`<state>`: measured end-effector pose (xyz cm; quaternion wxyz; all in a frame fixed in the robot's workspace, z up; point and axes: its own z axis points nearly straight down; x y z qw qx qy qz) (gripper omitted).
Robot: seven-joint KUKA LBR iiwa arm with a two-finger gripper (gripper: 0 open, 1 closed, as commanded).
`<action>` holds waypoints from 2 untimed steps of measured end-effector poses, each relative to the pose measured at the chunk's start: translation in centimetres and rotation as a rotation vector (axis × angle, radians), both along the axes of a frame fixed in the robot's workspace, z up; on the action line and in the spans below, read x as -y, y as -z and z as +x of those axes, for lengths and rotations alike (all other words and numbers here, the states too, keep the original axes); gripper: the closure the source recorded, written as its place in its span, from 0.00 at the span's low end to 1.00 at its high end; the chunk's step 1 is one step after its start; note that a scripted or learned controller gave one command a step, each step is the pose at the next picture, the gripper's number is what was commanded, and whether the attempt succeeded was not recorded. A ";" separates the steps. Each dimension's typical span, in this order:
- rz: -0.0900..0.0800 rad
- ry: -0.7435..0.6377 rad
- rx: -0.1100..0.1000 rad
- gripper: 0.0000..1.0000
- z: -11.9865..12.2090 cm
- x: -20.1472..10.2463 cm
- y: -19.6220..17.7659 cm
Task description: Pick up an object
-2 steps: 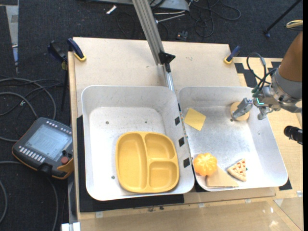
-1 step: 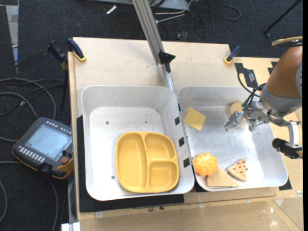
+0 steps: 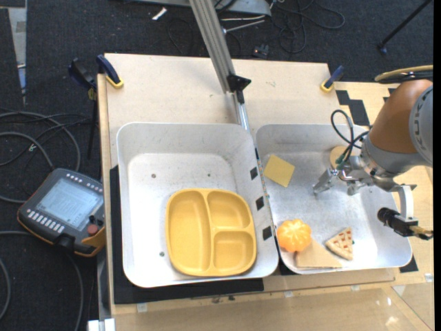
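Orange (image 3: 293,234) and pizza slice (image 3: 340,243) sit below the hand (image 3: 335,182) in the right bin (image 3: 386,254). Hand hangs with fingers spread, pinching nothing; yellow cheese block (image 3: 279,170) just left of it. Yellow divided tray (image 3: 210,232) far left.

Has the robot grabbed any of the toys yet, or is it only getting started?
Nothing is picked up yet. The yellow cheese square, the orange and the pizza slice all lie on the floor of the right bin. The end effector is over that bin, between them, with nothing in it. Choosing, grabbing and lifting a toy remain.
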<state>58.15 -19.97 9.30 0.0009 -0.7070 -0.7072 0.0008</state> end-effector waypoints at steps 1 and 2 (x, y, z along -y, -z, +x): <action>-0.002 0.000 0.005 1.00 0.1 0.0 -1.3; -0.002 -0.003 0.008 1.00 0.4 -1.0 -6.3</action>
